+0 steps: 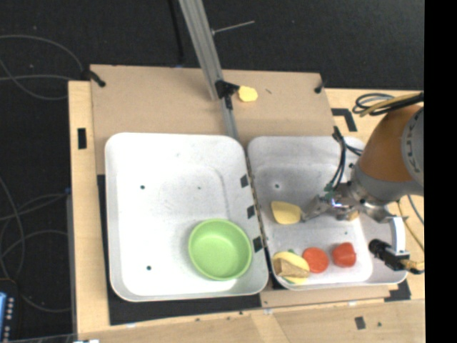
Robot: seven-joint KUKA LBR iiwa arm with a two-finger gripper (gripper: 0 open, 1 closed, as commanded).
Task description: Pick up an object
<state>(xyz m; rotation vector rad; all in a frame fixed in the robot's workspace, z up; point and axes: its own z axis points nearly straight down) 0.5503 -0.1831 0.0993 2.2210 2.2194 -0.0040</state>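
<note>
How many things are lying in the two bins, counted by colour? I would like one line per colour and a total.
Green: 1, the bowl
Yellow: 2, one piece near the gripper, one at the front rim
Red: 2, a round one and another
Total: 5

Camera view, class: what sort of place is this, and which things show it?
Probably a robotics lab test bench: a robot arm reaching over two white bins, loose cables on the dark floor, and small toy-like items such as a green bowl.
</note>
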